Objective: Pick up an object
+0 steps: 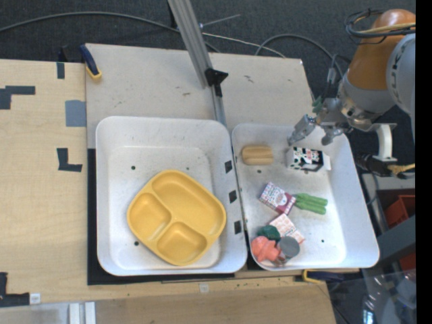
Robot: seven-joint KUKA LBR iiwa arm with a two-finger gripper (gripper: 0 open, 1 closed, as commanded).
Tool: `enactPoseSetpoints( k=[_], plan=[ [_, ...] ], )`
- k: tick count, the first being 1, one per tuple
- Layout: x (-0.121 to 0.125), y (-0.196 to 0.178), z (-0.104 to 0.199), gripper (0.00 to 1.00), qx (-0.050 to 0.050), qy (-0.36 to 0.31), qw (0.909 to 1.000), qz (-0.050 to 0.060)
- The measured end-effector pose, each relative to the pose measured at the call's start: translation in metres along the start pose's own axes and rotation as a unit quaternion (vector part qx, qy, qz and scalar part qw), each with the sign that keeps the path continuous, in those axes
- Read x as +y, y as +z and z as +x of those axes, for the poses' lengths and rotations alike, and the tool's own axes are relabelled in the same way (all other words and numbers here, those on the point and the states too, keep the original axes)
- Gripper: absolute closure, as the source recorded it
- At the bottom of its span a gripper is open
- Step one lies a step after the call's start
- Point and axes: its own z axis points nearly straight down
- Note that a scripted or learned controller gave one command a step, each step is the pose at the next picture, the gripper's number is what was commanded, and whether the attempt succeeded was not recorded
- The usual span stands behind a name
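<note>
Two fingers (299, 128) of the gripper (314, 132) are hanging spread apart, grasping nothing, above a black-and-white carton (307, 159) lying in the right bin (358, 208), apparently lining up a grasp.

Robotics lab, wooden bench (40, 201), two white bins (108, 181), loose cables (283, 40)

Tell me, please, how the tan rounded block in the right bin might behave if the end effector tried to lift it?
The tan block looks smooth and rounded at its ends, so it may slip or roll between fingers. It seems solid and stiff, probably light. It lies apart from its neighbours in the right bin, so access looks easy.
</note>
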Motion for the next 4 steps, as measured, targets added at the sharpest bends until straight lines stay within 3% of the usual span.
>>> enactPoseSetpoints(
  k=[1, 2, 3, 4],
  plan=[
    [0.0, 0.0, 0.0, 0.0, 0.0, 0.0, 1.0, 0.0],
    [-0.003, 0.044, 0.001, 0.0, 0.0, 0.0, 1.0, 0.002],
    [-0.002, 0.083, -0.002, 0.0, -0.003, 0.001, 1.0, -0.002],
    [0.003, 0.089, -0.003, 0.0, -0.004, 0.001, 0.9999, -0.01]
  ],
)
